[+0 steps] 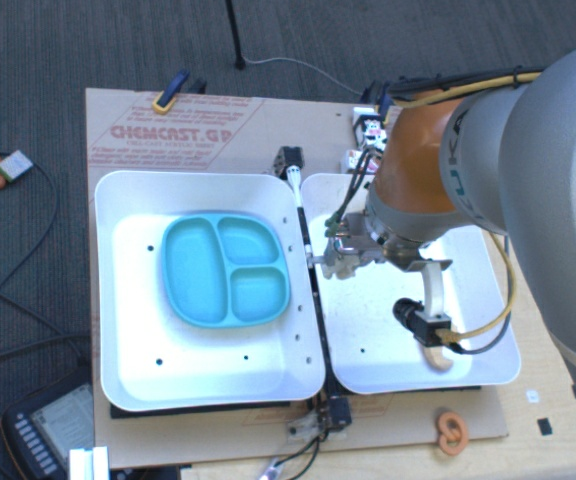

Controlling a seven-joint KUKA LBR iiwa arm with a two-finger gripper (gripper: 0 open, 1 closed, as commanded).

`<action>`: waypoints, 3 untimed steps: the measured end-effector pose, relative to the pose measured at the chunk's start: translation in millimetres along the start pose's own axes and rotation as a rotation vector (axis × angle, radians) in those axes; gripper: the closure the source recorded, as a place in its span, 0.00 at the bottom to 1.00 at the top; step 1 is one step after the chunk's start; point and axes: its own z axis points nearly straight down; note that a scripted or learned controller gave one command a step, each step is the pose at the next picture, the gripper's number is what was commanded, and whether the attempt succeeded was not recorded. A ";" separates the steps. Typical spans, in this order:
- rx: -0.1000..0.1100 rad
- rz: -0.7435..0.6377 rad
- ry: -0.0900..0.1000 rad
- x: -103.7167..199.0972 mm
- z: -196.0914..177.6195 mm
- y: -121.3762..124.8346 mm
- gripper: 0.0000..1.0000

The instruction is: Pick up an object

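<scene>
My gripper (340, 260) hangs low over the left part of the right white bin (388, 368), close to the wall shared with the left bin. The grey and orange wrist (418, 168) covers the bin's back half. I see nothing held at the gripper's tip. A small tan object (437, 358) lies near the right bin's front right, partly hidden by the robot's cable. A light blue divided plate (226, 270) lies flat in the middle of the left white bin (128, 368), well to the left of the gripper.
An orange ring (452, 431) lies on the board in front of the right bin. A blue and yellow tool (171, 90) rests at the board's back left edge. A black clamp (289, 158) sits behind the two bins' shared wall.
</scene>
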 end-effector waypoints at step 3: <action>0.001 0.000 0.000 -1.6 0.1 -56.4 1.00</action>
